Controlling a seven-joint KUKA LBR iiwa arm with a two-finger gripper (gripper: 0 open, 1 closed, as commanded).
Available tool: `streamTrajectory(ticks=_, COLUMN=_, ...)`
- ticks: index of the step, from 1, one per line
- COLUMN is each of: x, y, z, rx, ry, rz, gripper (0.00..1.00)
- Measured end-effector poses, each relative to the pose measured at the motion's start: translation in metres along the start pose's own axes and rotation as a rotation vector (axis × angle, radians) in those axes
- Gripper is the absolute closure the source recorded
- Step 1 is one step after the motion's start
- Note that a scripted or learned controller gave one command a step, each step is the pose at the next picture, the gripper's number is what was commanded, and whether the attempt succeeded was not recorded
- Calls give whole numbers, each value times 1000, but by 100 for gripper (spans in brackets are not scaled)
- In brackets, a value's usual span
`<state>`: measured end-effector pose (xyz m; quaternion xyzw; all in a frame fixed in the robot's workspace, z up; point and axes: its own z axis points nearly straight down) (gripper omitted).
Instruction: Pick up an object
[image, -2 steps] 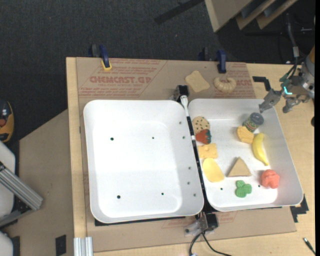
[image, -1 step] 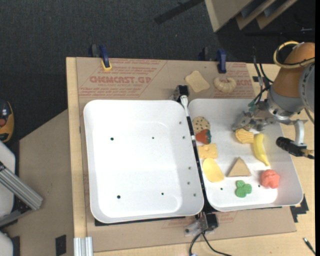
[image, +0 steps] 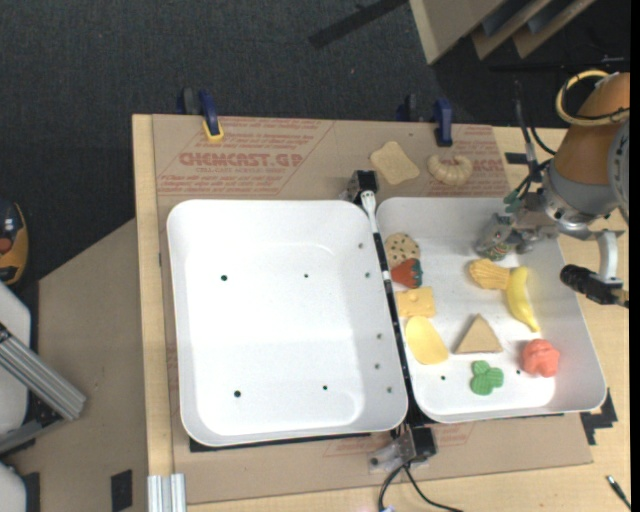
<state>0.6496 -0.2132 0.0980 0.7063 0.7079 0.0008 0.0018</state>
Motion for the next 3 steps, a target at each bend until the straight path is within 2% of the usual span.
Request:
streamTrajectory(ticks=1, x=75, y=21, z=-93, rx=-7, ry=1, rz=-5, gripper=100)
streamTrajectory(ticks=2, x=80, y=-37, z=-75, rx=10, ry=3, rz=4, gripper=100)
streamTrajectory(ticks=3, x=152, y=-8, z=-120, rx=-2, ry=2, rz=-4, gripper=100)
